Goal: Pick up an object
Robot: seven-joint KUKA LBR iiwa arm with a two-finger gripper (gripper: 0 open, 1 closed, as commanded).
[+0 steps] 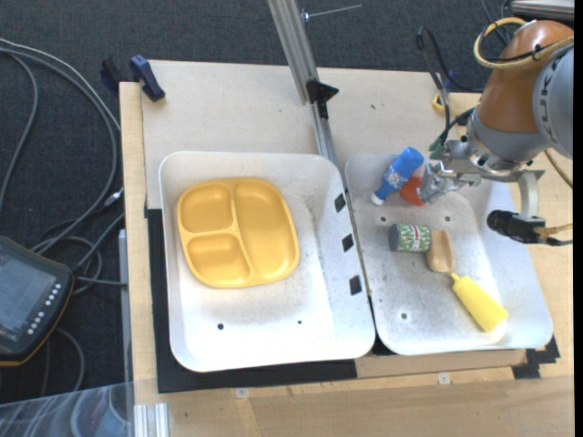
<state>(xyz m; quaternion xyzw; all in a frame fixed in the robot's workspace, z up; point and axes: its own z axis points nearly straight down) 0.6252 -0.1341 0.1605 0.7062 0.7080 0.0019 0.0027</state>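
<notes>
I judged this the approach step: gripper, finger state not discernible, sat low in the right bin by the red object and blue bottle; next req. descent w/ alignment.

Bottle, can and yellow bottle crowd the right bin's middle and far end; its near-left floor lies open.
</notes>
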